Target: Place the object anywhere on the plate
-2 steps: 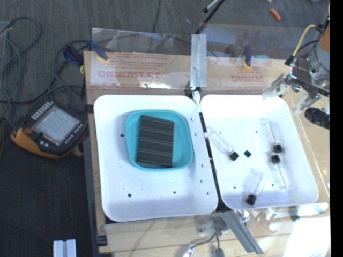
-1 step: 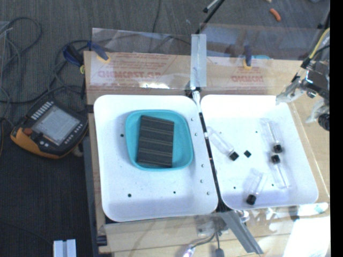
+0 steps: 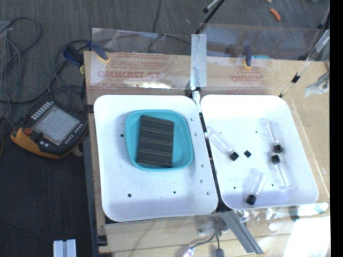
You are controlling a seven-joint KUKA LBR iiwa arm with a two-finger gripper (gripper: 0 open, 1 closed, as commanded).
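The gripper's state I cannot tell, but the dark ribbed block already lies flat on the blue plate mid-way across the left bin, so the task looks done.

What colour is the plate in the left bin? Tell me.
Turquoise blue plate, seen in the camera view.

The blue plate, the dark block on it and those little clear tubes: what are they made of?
The blue plate looks like moulded plastic: even turquoise colour, soft sheen, rounded rim. The dark block seems matte, maybe rubber or foam, with ridges running along its top; I can't be sure. The clear tubes look like transparent plastic or glass, since the white bin shows through them; their black caps are probably plastic.
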